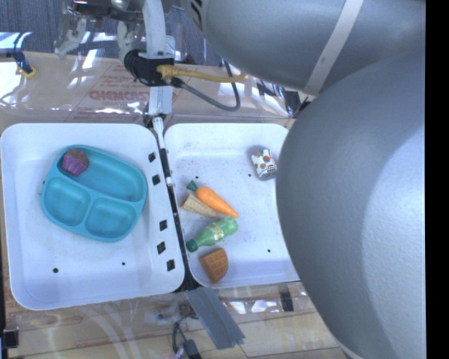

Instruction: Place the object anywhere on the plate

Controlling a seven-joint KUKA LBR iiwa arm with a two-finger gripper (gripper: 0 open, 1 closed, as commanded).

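Note:
A blue plate with three compartments lies in the left bin. A small purple object rests in the plate's far left compartment. My gripper hangs high at the top of the view, beyond the back edge of the left bin and well apart from the plate. Nothing shows held under it. The big grey arm covers the right side of the view.
The right bin holds an orange carrot, a tan cone piece, a green bottle, a brown bread piece and a small white and red can. A ridge divides the bins.

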